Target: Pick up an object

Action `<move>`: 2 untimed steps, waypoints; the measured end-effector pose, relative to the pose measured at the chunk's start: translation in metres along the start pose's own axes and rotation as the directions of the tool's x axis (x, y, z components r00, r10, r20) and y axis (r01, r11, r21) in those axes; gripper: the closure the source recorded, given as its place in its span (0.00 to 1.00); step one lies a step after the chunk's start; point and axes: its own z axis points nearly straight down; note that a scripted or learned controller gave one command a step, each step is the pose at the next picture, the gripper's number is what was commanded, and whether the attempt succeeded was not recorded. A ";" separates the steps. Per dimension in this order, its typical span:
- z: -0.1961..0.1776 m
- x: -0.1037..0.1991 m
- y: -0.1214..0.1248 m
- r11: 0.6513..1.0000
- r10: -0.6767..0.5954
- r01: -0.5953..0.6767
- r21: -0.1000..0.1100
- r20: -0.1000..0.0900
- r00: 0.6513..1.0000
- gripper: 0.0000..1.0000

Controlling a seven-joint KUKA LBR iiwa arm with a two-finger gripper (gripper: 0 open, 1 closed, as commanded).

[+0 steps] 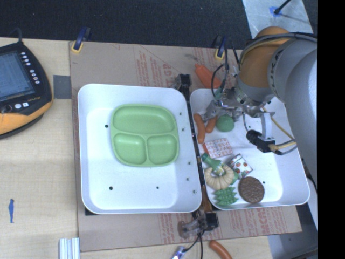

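Progress: nothing lifted, as far as I can judge; the grasp itself is left.
Green ball [225,124]: in the right bin [291,190], near its upper left corner, beside a carrot [199,128].
Pincer [222,111]: low, just above the green ball; spread or pressed together, I cannot tell.
Arm [285,74]: bent down over the right bin's top edge.

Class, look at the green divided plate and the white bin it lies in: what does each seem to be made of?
Green divided plate: likely moulded plastic, matte, with soft rounded compartment edges and even colour. White bin: probably thin plastic, smooth and slightly glossy, with rounded corners.
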 end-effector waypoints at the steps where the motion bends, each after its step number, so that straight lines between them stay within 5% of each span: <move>1: -0.001 -0.058 0.006 1.000 0.003 -0.003 -0.004 0.000 1.000 0.00; 2: -0.011 -0.058 0.006 1.000 0.001 -0.001 -0.003 0.000 1.000 1.00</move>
